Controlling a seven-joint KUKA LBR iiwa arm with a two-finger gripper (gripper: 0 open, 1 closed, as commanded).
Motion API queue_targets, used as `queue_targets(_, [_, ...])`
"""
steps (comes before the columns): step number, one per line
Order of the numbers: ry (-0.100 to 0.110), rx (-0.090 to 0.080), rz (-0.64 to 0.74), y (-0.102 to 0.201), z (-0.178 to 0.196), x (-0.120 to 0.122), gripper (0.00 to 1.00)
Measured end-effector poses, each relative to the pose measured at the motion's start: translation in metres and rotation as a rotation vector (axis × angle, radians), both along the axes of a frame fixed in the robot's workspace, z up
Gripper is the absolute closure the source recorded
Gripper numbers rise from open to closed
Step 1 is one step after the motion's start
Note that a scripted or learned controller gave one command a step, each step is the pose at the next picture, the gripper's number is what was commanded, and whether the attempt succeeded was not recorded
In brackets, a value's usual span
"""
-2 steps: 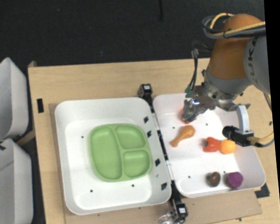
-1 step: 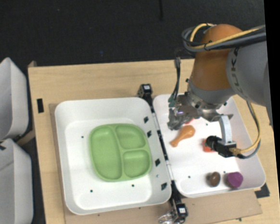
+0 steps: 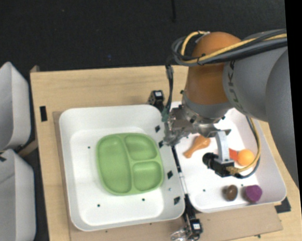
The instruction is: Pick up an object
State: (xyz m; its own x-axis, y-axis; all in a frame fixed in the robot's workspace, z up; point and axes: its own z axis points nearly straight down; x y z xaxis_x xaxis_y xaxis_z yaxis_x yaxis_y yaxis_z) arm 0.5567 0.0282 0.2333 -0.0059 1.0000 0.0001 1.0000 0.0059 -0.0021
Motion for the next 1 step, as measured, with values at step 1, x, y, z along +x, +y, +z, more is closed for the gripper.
queue_targets(1, [-0.001,0.001,0.000,0.0460,0.0126,-0.0186,1.00])
